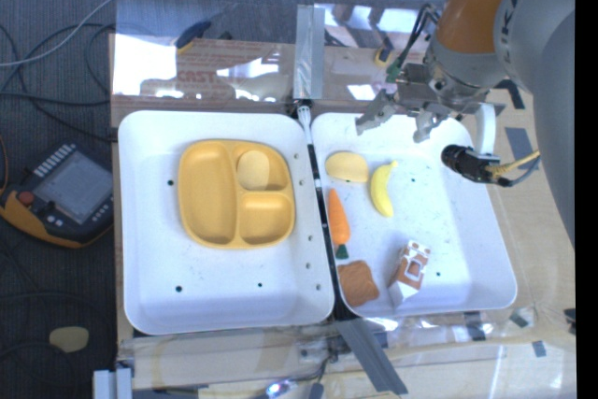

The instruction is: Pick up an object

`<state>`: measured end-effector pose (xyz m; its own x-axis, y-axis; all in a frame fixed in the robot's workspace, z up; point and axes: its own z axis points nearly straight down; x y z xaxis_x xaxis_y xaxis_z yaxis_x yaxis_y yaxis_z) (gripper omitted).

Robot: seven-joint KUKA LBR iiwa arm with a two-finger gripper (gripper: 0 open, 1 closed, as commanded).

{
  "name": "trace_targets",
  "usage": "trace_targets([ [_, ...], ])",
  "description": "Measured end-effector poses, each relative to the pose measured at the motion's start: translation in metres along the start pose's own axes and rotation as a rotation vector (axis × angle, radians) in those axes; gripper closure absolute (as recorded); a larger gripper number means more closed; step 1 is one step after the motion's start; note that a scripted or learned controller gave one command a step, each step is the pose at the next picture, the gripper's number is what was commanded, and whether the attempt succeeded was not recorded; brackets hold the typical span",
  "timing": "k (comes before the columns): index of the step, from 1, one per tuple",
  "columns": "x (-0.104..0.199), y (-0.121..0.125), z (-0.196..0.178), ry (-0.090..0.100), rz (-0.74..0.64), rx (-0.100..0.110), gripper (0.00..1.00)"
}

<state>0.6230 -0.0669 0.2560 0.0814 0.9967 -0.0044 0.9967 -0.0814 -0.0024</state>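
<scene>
Banana [381, 188] lies in my right bin [476, 238], just right of the pale yellow lemon-like piece [347, 166]. Beyond the banana my hand [400, 119] hovers at the bin's far edge, fingers spread wide, holding and touching nothing.

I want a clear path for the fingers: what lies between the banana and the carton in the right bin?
Nothing: in the camera view, bare white bin floor separates the banana from the carton.
</scene>
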Motion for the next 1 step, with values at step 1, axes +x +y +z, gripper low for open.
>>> trace_targets([
  [1, -0.0462, -0.0125, 0.0688, 0.000, 0.116, 0.002, 0.00],
])
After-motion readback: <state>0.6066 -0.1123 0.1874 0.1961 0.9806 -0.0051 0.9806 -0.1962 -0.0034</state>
